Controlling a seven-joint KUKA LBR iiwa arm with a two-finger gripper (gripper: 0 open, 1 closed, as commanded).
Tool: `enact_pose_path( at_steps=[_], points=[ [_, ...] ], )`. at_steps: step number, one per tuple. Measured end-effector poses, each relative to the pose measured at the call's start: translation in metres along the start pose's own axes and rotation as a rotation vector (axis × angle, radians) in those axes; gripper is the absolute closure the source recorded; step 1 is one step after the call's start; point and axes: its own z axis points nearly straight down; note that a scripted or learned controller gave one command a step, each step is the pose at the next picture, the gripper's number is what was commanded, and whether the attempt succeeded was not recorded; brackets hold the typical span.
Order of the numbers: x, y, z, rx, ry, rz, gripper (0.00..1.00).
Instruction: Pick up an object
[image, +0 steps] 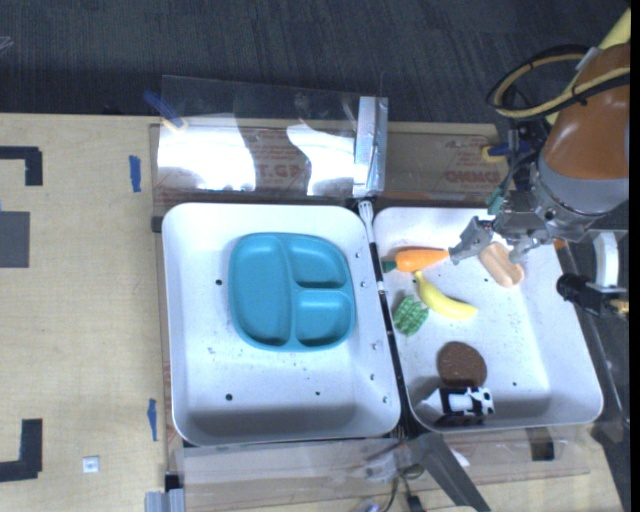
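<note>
Arm hanging over the right bin, gripper (487, 243) among the toy food

The jaws are standing spread, grasping nothing; one finger is pointing toward the carrot (420, 259) at its nine o'clock, the other touching or overlapping the hot dog (501, 265) at its five o'clock. Either seems the likely pick, being nearest. The banana (446, 300), lettuce (410, 315), cookie (461, 362) and cow (468, 401) are lying toward six o'clock in the right bin (560, 385); the blue plate (292, 290) is sitting in the left bin (195, 300).

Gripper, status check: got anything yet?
Gripper low in right bin, grasp unclear. Hot dog and carrot beside it. Banana close below.
</note>
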Motion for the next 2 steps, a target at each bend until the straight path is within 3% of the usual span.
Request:
enact_pose_path(
  at_steps=[1,2],
  points=[
    [0.013,0.004,0.090,0.005,0.000,-0.069,0.00],
    [0.001,0.007,0.137,-0.019,-0.002,-0.200,0.00]
  ],
)
